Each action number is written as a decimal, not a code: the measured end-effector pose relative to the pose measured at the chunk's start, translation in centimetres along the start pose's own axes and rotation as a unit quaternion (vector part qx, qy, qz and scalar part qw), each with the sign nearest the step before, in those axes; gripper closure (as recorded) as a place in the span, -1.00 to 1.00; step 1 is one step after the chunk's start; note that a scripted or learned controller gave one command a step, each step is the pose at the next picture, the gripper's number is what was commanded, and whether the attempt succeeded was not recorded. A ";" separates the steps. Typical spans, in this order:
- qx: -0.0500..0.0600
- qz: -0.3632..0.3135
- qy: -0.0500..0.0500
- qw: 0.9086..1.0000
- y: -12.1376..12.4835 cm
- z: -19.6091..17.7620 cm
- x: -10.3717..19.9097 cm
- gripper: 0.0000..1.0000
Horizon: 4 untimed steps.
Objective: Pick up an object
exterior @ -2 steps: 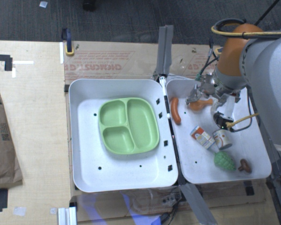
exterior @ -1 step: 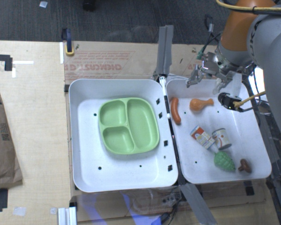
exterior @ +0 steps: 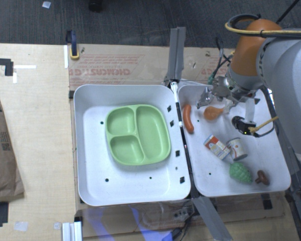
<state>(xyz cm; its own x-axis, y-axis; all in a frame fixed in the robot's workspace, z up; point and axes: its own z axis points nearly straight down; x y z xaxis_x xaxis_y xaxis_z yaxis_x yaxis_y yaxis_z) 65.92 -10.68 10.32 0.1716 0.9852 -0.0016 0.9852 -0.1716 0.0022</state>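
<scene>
My gripper hangs low over the back of the right bin, at the end of the grey arm with the orange band. Just below it, and perhaps touching it, lies a rounded orange object. A red-orange sausage lies along the bin's left wall. Toward the middle sit a small red and white carton and a silver can side by side. A knobbly green object and a small brown piece rest near the front edge.
The left bin holds a green divided plate. A grey post stands behind the gap between the bins. A black cable end dangles from the arm over the right bin. A brown paper bag lies at far left.
</scene>
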 end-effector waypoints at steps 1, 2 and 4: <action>0.002 -0.037 0.001 0.999 -7.6 1.2 -2.3 -1.00; 0.001 -0.194 0.001 0.981 -5.6 -3.5 -0.4 -1.00; 0.011 -0.270 0.004 0.963 0.1 1.2 -3.3 -1.00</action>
<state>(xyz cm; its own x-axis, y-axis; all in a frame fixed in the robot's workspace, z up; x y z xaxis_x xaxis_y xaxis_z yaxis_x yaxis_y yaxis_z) 65.45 -13.90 9.12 -0.3652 0.9309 0.0116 0.9307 0.3653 -0.0184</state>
